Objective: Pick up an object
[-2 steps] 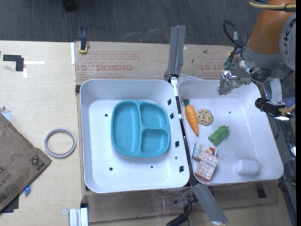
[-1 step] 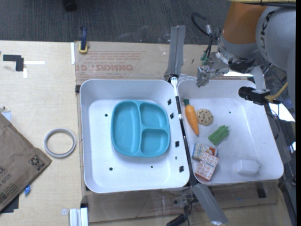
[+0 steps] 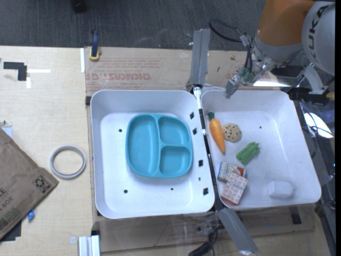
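- Arm (image 3: 290, 15) reaching in from 2 o'clock, gripper (image 3: 233, 87) poised over the back rim of the right bin (image 3: 277, 116), at 12 o'clock from the objects.
- Cannot tell whether the fingers are released or clenched; nothing seen between them.
- In the right bin: carrot (image 3: 216, 135) by the left wall, cookie (image 3: 232, 133) just beside it at 3 o'clock, green piece (image 3: 248, 152) at 4 o'clock from the cookie, small printed box (image 3: 232, 183) near the front, white lump (image 3: 280, 189) at 3 o'clock from the box.
- Nothing stacked on the objects; all apart from the gripper.
- In the left bin (image 3: 106, 159): blue divided plate (image 3: 159, 145), centred.
- On the surface (image 3: 42, 111) at 9 o'clock: tape ring (image 3: 67, 161), brown cardboard box (image 3: 18, 183) at the edge with "BOX" partly readable.
- Behind the bins, cardboard sheet (image 3: 141, 71) with red lettering, upside down, not clearly legible.
- "KUKA" partly visible on the arm at the top right.
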